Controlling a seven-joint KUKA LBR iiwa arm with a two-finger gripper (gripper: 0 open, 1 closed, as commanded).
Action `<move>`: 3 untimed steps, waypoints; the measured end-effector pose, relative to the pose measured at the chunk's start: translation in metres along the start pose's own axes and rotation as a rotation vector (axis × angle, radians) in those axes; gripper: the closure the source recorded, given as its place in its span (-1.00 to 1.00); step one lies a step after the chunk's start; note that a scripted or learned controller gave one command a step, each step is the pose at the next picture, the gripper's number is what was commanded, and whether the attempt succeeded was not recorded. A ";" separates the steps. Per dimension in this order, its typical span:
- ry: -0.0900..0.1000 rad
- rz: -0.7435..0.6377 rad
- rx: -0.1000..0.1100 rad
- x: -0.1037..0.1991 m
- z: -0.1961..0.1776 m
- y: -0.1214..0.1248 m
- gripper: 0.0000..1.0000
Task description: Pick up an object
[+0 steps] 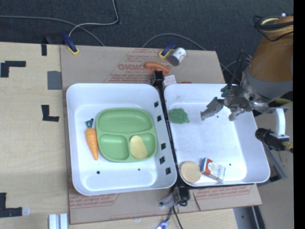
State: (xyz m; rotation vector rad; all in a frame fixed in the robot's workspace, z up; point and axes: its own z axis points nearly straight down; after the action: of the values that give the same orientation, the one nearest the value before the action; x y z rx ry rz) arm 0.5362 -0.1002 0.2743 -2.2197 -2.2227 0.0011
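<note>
Left bin (78, 128): white and shallow, holding a green divided plate and a carrot
Carrot (91, 142): orange with a green top, lying lengthwise just left of the plate, top toward the far side
Green plate (125, 123): three compartments, in the middle of the left bin
Yellow piece (138, 147): oval, in the plate's near right compartment
Right bin (248, 166): touching the left bin along a row of black clips
Green object (178, 116): flat and leaf-like, on the right bin's floor near its left wall, toward the far side
Round object (190, 171): tan disc at the near left corner of the right bin
Small carton (212, 170): red, white and blue, lying just right of the disc
Gripper (221, 109): over the right bin's far half, right of the green object and apart from it; two fingers spread, nothing between them
Arm (271, 56): grey with an orange band, reaching in from the right
</note>
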 end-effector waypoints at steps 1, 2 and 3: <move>0.001 0.001 0.004 -0.005 0.108 0.028 -1.00; 0.000 0.002 -0.001 -0.050 0.188 -0.010 -1.00; -0.001 -0.001 -0.007 -0.024 0.188 0.084 -1.00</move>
State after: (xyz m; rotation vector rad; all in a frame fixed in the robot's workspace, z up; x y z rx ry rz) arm 0.6206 -0.1239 0.0865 -2.2223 -2.2276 -0.0059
